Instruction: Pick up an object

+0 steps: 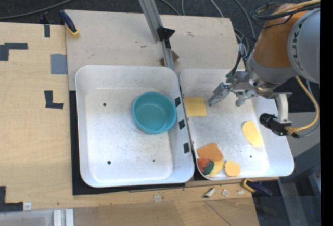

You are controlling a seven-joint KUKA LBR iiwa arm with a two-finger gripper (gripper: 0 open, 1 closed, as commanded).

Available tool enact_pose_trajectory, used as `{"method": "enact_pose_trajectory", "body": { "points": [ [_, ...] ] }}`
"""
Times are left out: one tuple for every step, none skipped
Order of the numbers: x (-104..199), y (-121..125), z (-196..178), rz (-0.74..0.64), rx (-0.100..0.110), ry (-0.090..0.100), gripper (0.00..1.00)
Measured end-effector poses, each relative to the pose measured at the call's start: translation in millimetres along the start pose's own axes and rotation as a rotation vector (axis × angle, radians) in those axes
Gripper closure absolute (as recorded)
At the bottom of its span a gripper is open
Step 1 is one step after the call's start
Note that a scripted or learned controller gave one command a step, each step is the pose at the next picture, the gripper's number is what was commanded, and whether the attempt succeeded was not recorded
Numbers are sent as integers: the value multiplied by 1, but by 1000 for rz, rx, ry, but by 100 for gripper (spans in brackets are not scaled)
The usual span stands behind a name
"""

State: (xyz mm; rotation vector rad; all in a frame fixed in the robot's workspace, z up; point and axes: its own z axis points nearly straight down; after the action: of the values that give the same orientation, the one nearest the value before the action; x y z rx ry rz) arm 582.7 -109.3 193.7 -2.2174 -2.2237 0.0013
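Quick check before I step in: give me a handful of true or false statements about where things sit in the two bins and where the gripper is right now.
1. The blue bowl sits in the left bin. True.
2. The yellow square lies in the right bin, near the divider between the bins. True.
3. The gripper hangs over the left bin. False: it is over the right bin, just right of the yellow square.
4. The yellow oval piece is inside the blue bowl. False: it lies on the right bin's floor, toward its right side.
5. An orange piece lies near the right bin's front left corner. True.
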Motion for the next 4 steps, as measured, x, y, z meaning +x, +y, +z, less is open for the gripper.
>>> {"method": "enact_pose_trajectory", "body": {
  "points": [
    [0,0,0,0,0,0,0],
    [0,0,65,1,6,0,0],
    [0,0,106,1,-1,-2,0],
    [1,1,94,0,-1,0,100]
  ]
}}
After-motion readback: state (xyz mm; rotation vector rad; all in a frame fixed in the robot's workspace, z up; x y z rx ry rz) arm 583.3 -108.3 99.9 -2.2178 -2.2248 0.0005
